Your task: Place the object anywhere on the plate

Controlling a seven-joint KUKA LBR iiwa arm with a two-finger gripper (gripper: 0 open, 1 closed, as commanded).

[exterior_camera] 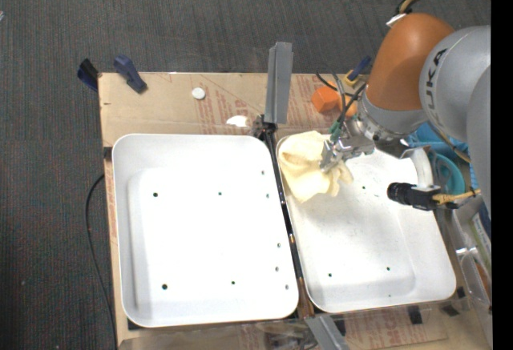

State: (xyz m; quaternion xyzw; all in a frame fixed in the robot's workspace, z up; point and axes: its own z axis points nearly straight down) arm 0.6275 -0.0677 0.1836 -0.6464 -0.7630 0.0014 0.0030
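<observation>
Yellow cloth (309, 164) is lying crumpled in the right bin's (401, 292) far left corner. I am watching the gripper (335, 154) pressing down on its right edge (jaw state I cannot tell), probably trying a pinch there because folds are sticking up.

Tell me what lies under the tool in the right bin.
Under the tool a pale yellow, crumpled cloth-like object lies in the right bin's far left corner. The tool covers part of its right edge, so the contact there is hidden.
</observation>
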